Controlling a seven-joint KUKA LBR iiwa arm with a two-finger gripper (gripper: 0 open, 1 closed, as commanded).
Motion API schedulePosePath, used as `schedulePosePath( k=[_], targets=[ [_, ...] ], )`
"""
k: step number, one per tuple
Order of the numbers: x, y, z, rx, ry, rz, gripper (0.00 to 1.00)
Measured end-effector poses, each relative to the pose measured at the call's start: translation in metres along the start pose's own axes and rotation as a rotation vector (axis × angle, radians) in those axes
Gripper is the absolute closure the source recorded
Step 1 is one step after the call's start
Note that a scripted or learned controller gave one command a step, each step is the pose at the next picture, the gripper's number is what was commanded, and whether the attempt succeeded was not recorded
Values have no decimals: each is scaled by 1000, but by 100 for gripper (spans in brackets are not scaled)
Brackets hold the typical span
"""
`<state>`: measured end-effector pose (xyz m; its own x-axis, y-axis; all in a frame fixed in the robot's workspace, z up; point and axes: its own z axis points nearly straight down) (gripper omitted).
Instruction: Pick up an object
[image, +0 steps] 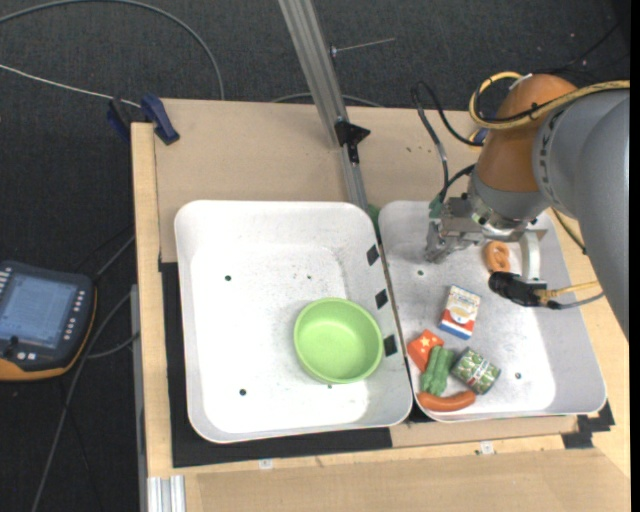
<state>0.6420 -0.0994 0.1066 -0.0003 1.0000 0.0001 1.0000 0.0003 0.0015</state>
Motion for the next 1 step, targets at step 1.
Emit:
schedulePosePath(
  k=[1],
  targets=[
    [-4,-8,-54,-4,-1,0,100]
  ],
)
